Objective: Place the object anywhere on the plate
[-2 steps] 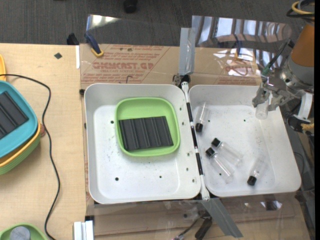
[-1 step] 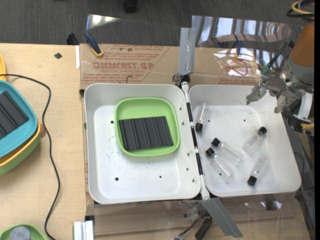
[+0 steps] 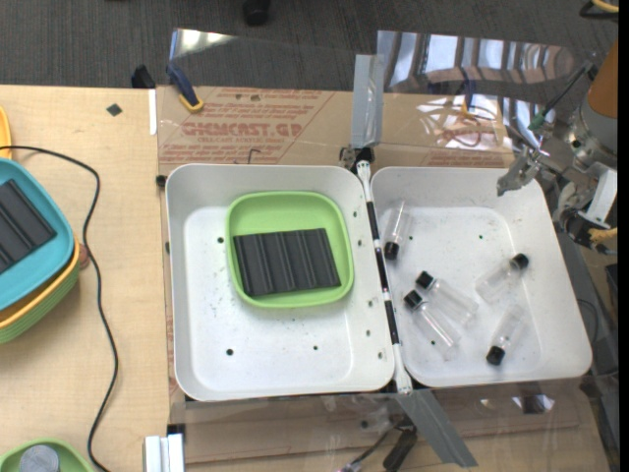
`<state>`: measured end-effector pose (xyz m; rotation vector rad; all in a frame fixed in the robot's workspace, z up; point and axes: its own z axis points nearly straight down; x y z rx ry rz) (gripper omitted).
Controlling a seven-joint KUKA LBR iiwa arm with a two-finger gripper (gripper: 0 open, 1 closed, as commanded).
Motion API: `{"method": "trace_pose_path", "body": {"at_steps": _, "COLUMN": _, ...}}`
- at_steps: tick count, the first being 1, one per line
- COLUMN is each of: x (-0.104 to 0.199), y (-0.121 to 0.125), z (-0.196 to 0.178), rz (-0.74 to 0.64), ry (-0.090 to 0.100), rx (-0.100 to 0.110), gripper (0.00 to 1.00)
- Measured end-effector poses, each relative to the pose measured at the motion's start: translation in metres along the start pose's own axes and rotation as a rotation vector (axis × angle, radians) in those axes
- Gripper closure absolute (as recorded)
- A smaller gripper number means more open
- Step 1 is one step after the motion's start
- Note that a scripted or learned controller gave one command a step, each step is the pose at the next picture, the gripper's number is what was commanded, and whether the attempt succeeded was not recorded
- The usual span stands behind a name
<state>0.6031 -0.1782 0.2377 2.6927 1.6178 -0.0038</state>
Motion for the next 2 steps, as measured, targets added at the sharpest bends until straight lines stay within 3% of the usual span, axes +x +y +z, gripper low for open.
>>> {"method": "trace_pose_path", "body": {"at_steps": 1, "x": 0.012, "y": -0.032, "z": -0.041, "rz": 0.231, "ry": 0.000, "rx": 0.001, "gripper": 0.00}}
{"method": "trace_pose_path", "body": {"at_steps": 2, "x": 0.016, "y": -0.037, "z": -0.132, "rz": 0.510, "ry": -0.002, "rx": 0.002, "gripper": 0.00}}
